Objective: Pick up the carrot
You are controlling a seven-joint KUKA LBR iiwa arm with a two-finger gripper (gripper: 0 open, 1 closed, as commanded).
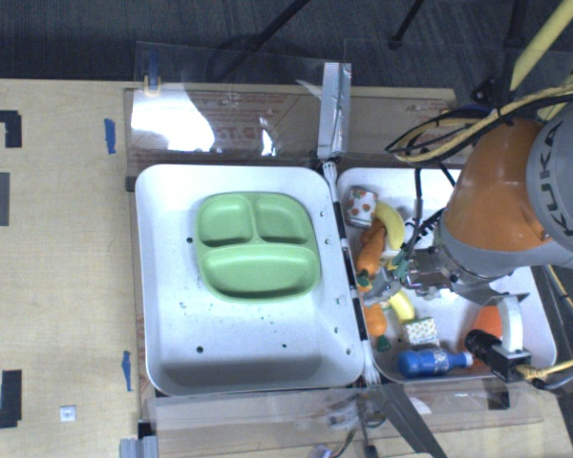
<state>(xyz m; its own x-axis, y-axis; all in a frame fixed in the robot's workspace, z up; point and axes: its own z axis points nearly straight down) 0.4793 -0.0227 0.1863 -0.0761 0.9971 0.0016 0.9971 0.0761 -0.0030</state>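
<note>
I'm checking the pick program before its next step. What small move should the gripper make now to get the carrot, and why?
Probably ease left and down: the gripper hovers just right of the orange carrot with green top, which lies against the right bin's left wall, beside the yellow banana.

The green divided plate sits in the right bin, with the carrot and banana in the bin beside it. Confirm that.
Not quite. The camera view shows the green divided plate in the left bin, not the right one. The carrot and banana lie in the bin beside it, the right bin, as you said.
</note>
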